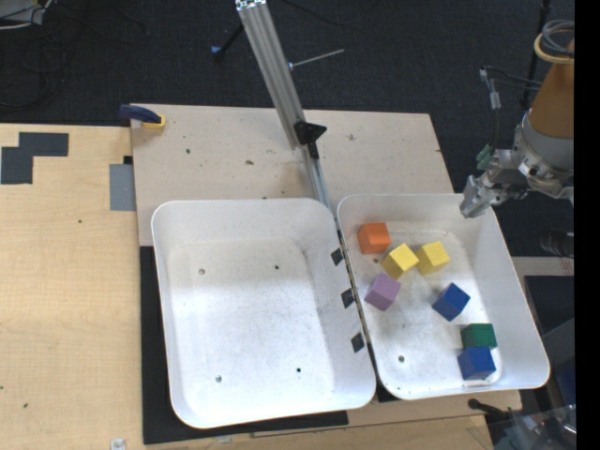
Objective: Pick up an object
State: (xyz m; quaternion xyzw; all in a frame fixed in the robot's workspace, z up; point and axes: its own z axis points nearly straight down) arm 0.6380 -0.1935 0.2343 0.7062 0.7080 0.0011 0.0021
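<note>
On pale wooden bench (375,148) — 2 bins | dark floor behind | gripper (473,198) — grip state unclear

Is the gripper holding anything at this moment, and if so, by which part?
Nothing is held. The gripper is above the right bin's far right corner, with no object between its fingers; the blocks, such as the orange block, lie in the bin.

Two white bins (248,216); the right one holds an orange cube (374,237), two yellow cubes (417,259), a purple cube (382,292), two blue cubes (451,301) and a green cube (480,335)
</note>
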